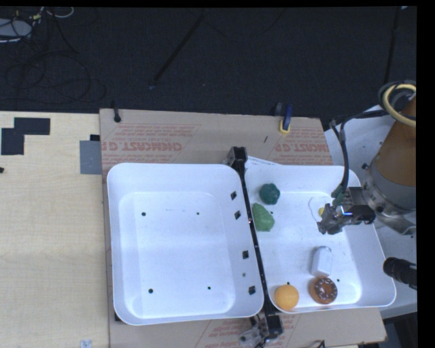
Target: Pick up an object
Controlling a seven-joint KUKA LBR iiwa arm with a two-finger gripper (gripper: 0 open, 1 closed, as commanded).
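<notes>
Tool [331,221] over right bin [370,285], grip state unclear; below it small pale upright cylinder [320,259]

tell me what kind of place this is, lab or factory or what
Most likely a robotics lab set up for grasping trials. Two white bins sit side by side on a cardboard sheet, toy items like a donut lie in the right one, and loose cables trail behind.

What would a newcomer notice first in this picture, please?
Probably the colours in the right bin: an orange ball and a brown donut at its near edge, two green items by the divider. The gripper hangs over that bin's right side.
</notes>
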